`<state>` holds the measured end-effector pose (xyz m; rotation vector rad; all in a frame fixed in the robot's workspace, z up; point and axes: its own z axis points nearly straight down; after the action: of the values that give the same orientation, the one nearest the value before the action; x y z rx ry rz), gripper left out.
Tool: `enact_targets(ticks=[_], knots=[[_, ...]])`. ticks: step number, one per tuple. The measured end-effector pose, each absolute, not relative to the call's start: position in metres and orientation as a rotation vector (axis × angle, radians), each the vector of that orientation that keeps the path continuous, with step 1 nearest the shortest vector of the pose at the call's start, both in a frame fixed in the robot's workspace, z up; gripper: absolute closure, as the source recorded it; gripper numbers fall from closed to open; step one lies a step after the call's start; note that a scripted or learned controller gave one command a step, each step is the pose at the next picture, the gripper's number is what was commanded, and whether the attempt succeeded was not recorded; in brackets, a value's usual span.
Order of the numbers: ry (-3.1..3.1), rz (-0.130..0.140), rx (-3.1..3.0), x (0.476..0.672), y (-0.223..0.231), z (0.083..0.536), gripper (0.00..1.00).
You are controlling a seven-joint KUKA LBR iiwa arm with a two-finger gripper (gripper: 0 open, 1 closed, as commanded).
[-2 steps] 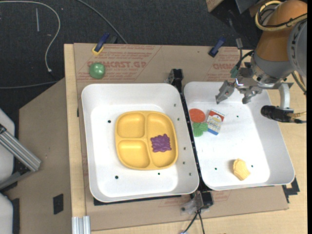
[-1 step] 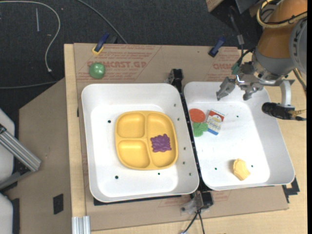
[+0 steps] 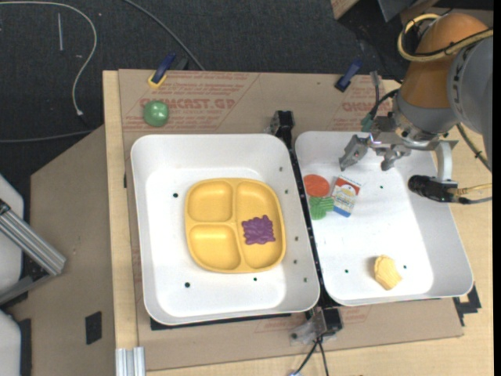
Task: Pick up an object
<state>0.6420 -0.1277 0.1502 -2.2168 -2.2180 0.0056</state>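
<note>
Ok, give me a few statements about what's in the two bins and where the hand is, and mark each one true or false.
1. The purple grapes lie in a compartment of the yellow divided plate. True.
2. The yellow plate sits in the right bin. False: it sits in the left bin.
3. The hand grips the small carton. False: its fingers are open, above the right bin, and the small carton lies apart from them.
4. A green ball rests outside both bins. True.
</note>
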Motion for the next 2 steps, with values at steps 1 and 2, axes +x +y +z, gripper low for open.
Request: enact_targets(ticks=[1, 2], knots=[[-2.219, 0.006, -2.215, 0.6452, -0.1256, 0.0877, 0.00], [-2.220, 0.003, -2.218, 0.6453, -0.1252, 0.0852, 0.00]])
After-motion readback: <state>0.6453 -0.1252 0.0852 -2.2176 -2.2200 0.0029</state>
